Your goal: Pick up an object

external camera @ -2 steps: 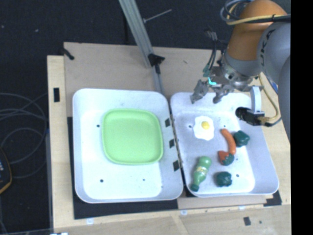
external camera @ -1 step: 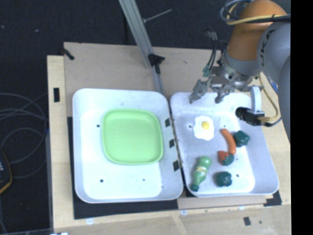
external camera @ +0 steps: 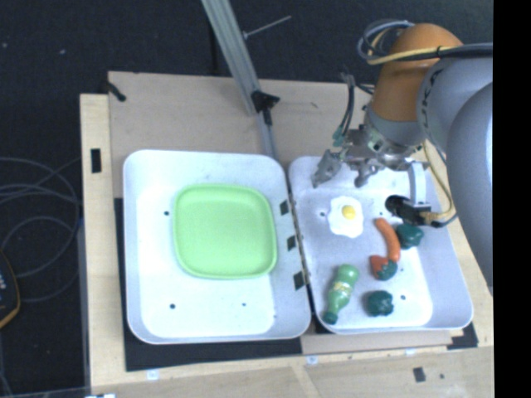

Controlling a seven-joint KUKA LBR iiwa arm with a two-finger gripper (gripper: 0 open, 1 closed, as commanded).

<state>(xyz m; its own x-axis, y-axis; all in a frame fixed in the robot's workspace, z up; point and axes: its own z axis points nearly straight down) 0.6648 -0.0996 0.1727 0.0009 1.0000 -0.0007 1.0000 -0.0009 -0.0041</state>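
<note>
Nearest the camera, the green bottle (external camera: 340, 292) lay tilted in the right bin (external camera: 444, 305), with a dark green vegetable (external camera: 379, 303) just beside it; either might have rolled away from a grasp. Farther back, the orange carrot (external camera: 388, 239) touched a small red piece (external camera: 382, 265) and a teal lump (external camera: 408, 236), so a grab there could have caught two at once. The fried egg (external camera: 346, 216) lay flat and would have been hard to grip. Above it hung the gripper (external camera: 342, 172), its fingers spread and holding nothing. The left bin (external camera: 149, 181) held a green plate (external camera: 224, 230).
</note>
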